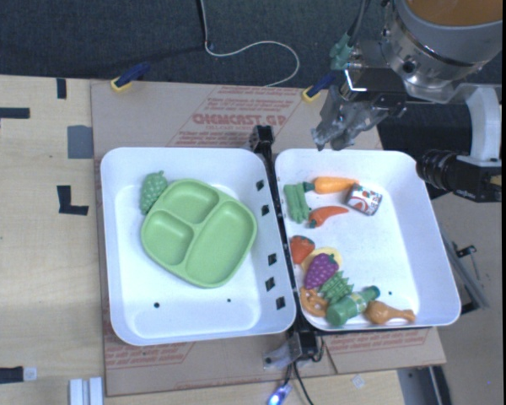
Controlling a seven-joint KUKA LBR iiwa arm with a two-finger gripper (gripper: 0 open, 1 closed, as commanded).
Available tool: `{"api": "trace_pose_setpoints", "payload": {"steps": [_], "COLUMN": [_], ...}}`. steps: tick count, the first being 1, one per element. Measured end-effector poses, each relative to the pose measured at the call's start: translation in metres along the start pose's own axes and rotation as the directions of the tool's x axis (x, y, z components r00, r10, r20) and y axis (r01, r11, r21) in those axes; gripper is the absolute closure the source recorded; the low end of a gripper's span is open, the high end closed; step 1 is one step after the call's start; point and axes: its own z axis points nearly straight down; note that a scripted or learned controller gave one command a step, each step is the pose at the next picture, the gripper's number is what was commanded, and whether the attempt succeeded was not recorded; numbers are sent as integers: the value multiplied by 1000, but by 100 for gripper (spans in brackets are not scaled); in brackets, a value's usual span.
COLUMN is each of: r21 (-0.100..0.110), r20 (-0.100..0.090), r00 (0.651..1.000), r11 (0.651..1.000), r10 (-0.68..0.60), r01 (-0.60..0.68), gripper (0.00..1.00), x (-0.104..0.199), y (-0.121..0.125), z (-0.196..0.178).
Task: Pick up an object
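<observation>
My gripper (331, 138) hangs above the far edge of the right bin (405, 226), with nothing visible between its fingers. Below it in that bin lie an orange carrot (333, 185), a green bean pod (295, 202), an orange pepper (327, 215) and a small red-and-white can (363, 199). Nearer the front sit a red tomato piece (301, 248), purple grapes (319, 270), a green leafy piece (336, 286), a green bottle-like toy (348, 308) and an orange-brown gourd shape (388, 314). The left bin (185, 306) holds a green divided plate (199, 233) and green grapes (153, 190).
Both bins rest on a cardboard sheet (236, 116) on the bench. A black hinge strip (274, 226) runs between the bins. A white cable (236, 53) loops across the dark mat behind. A black camera-like unit (460, 175) sticks in from the right.
</observation>
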Motion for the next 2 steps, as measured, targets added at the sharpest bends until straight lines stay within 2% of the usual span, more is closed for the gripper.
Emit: {"api": "trace_pose_setpoints", "payload": {"steps": [1,2], "r21": [6,6], "r20": [2,2], "r00": [1000,1000], "r11": [1000,1000], "r10": [10,7], "r01": [-10,-7], "gripper": [100,100], "x": [-20,-19], "y": [0,0], "z": [3,-7]}}
